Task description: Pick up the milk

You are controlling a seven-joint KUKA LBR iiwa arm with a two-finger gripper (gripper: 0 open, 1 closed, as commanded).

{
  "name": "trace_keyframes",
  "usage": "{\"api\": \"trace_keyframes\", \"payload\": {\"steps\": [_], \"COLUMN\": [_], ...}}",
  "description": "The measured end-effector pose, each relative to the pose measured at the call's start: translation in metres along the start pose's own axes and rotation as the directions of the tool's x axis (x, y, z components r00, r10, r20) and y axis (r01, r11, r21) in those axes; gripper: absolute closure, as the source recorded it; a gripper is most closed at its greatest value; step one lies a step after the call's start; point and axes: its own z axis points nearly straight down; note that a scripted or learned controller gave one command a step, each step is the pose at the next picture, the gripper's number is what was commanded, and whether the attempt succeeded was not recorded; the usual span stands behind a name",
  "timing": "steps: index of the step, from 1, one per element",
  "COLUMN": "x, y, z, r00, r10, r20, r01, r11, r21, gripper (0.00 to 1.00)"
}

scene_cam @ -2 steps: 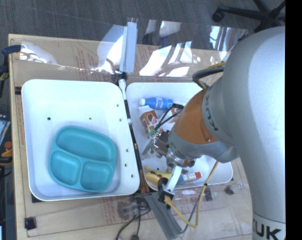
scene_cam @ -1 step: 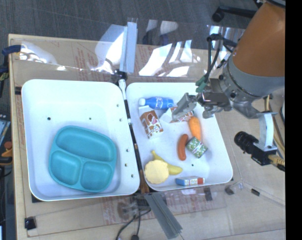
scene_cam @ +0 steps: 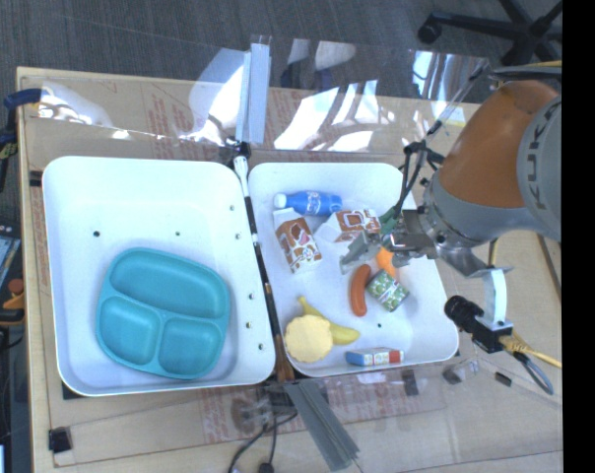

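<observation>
Meanwhile, the pincer [scene_cam: 368, 249] hovers low in the right bin [scene_cam: 416, 338], grip state unclear, milk carton [scene_cam: 297, 243] lying unlifted nearby

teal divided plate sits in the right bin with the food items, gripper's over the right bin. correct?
Not quite. The camera view shows the teal divided plate alone in the left bin, not with the food. The food items, such as the blue bottle and sausage, lie in the right bin, and the gripper is over the right bin as stated.
</observation>
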Motion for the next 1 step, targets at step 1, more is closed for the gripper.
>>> {"api": "trace_keyframes", "payload": {"steps": [1], "x": [-0.0228], "y": [-0.0208], "z": [0.1379], "r00": [0.957], "r10": [-0.290], "r20": [-0.002], "r01": [0.290], "r11": [0.957], "r21": [0.000], "gripper": [0.00]}}
